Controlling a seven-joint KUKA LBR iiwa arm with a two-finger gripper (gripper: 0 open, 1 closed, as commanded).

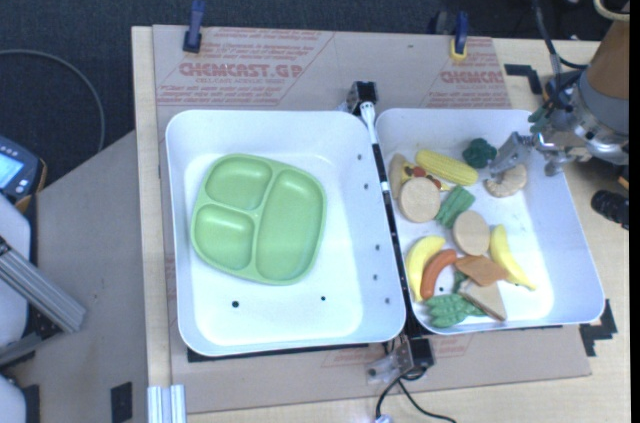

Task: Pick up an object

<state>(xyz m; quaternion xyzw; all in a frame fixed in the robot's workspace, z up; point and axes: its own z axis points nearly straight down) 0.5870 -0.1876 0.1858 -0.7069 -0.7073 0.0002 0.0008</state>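
So I've got the jaws (522, 156) hanging over the top right corner of the right bin (585, 281), and from this angle I honestly can't tell if they're open or shut. Nearest grab is the round tan cookie (506, 180), sitting just below and a touch left of them; the dark green piece (478, 151) lies further left, yellow corn (446, 167) beyond.

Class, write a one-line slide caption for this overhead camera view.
Pincer poised over toy food in the right bin; green divided plate in the left bin.
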